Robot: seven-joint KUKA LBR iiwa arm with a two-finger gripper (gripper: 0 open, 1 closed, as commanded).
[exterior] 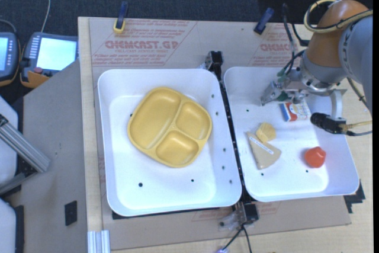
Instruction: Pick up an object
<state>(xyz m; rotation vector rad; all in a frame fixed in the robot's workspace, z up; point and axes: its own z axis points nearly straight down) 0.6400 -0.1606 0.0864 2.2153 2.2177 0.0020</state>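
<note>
**Hovering at the top of the right bin, nothing in my grasp**

My gripper [273,95] hangs over the right bin [284,182], at about 11 o'clock from that bin's middle, close to its far rim. From this slanted view I cannot tell whether it is released or clenched, and I see nothing caught in it. My grey arm with its orange band [333,32] comes in from 2 o'clock.

All the loose things I could pick up lie in this same bin. Nearest me is a small red, white and blue item [289,112], just beside my gripper at 5 o'clock from it, flat on the white floor. Farther down, toward 7 o'clock from the bin's middle, a pale yellow block [266,131] sits touching a tan wedge [266,155]. A thin white strip [258,143] lies across the wedge's upper part. A red-orange lump [315,157] rests alone at 4 o'clock in the bin, well apart from the wedge and from me.

The left bin [121,178] lies at 9 o'clock from mine, the two rims touching along the middle seam. It holds a yellow divided plate [170,126], lying flat near its centre and turned at an angle, its three compartments facing up.
</note>
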